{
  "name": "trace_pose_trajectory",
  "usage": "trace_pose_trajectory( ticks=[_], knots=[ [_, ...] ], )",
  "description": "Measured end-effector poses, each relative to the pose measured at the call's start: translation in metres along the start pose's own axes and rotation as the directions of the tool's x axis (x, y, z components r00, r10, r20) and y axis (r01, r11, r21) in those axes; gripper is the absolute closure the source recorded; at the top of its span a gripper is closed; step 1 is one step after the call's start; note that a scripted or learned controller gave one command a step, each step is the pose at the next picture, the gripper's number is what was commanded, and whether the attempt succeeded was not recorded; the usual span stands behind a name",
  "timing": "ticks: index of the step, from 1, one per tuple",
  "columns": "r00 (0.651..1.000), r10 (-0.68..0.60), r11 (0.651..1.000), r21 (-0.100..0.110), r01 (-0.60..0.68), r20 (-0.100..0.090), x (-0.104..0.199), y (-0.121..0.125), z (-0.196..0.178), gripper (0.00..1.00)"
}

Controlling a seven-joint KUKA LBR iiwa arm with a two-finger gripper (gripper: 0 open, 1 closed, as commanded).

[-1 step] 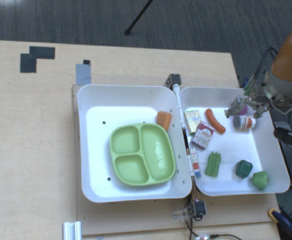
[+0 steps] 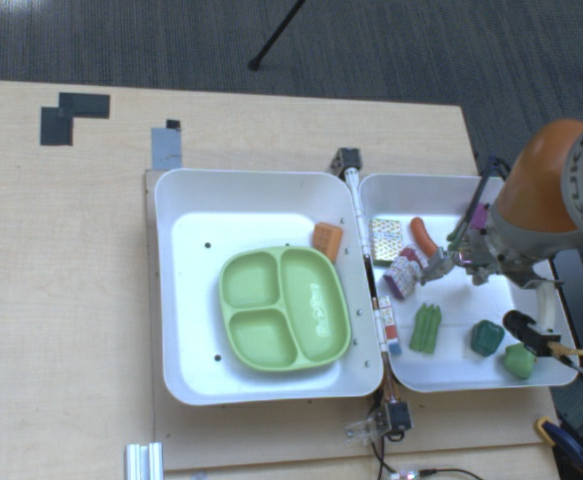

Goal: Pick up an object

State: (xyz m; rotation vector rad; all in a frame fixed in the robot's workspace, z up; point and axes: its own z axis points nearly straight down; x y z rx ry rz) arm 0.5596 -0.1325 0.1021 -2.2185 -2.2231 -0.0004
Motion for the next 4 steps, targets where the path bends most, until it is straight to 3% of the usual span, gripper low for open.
trace_pose_trajectory(
  ticks=[1,2,3,4],
  knots=[
    [1.0,0.001,1.0,-0.011,-0.001,0.003,0.017,-0.046,0.015,0.0],
    [1.0,0.0,1.0,-0.016,0.0,0.004,0.017,-0.044,0.004,1.0],
    [1.0,-0.003,1.0,-0.006,0.003,0.003,-0.048,0.028,-0.073,1.0],
    [1.0,-0.003,1.0,-0.004,0.003,0.002,-0.048,0.027,-0.072,0.0]
  ],
)
